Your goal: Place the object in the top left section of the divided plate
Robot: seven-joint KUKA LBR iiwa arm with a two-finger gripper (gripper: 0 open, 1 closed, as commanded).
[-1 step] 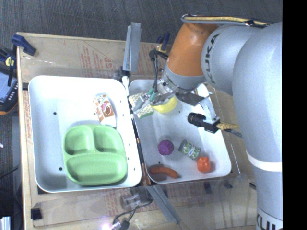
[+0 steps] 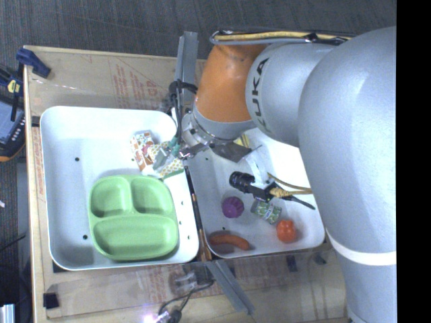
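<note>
the big grey arm comes in from the right over the wooden worktop, and its orange band sits above the seam between the two bins. the left bin carries the green divided plate and the right bin has the leftovers: a brownish sausage-looking thing, a purple lump and a small red-orange piece.

the likely task thing is the little printed packet. it's in the left bin, just above the plate's upper right corner and off the plate. the tool is right beside it, low over the bin's right edge, with something pale green at its tip. can't tell if the tool is spread or pinched, or if it really has the packet.

so this looks like the grasp or early carry step, with nothing placed yet. the top left section is bare. the next move needs a secure hold, then a short trip left and toward the near side, past the plate's upper right pocket and over the ridge. the release should come with the packet low enough that it doesn't bounce into the neighbouring pocket.
</note>
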